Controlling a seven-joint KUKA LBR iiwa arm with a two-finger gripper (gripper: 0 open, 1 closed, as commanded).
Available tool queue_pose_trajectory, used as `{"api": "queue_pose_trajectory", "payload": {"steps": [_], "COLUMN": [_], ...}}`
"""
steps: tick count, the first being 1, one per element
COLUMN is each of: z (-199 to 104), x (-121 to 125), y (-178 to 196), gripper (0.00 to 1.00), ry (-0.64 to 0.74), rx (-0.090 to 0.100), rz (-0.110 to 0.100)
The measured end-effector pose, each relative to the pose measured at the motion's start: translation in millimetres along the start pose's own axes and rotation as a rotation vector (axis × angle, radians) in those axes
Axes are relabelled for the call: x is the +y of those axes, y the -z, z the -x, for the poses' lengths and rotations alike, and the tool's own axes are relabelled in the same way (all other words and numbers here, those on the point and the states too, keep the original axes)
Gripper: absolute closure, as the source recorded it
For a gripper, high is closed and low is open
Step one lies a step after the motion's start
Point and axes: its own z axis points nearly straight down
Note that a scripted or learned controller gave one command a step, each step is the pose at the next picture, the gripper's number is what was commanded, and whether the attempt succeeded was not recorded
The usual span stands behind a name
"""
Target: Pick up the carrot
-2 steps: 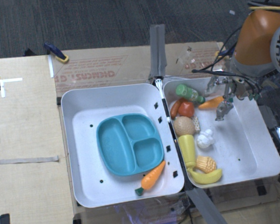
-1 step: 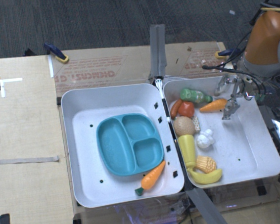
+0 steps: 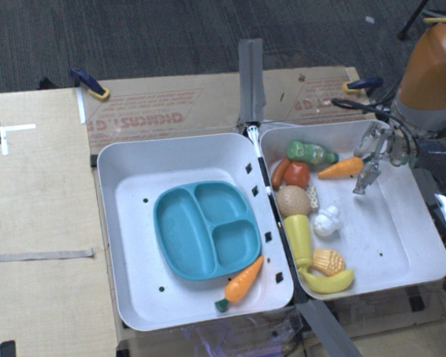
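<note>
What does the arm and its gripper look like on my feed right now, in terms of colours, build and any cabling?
The arm shows a rounded orange band over a grey section at the view's right. The gripper is a small metallic grey assembly with thin silvery fingers. Dark cables loop along the wrist. No markings are legible.

A robotics lab test station: two white bins sit clamped on a cardboard-covered counter, with tape markers at 9 o'clock, blue clamps at 11 o'clock, plastic toy food and dark carpet beyond.
</note>
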Motion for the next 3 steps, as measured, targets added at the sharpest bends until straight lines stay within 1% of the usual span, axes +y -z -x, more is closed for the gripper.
{"api": "queue_pose_trajectory", "payload": {"steps": [1,2,3], "z": [1.1,-6.9,-6.9], "x": [12.3,20.4,20.7], "y": [0.4,-1.2,8.0], "gripper": [0.00,0.00,1.00], "ry": [-0.195,-0.620,-0.616], "rx": [-0.002,0.003,0.002], "rz": [0.000,-0.002,-0.006]}}
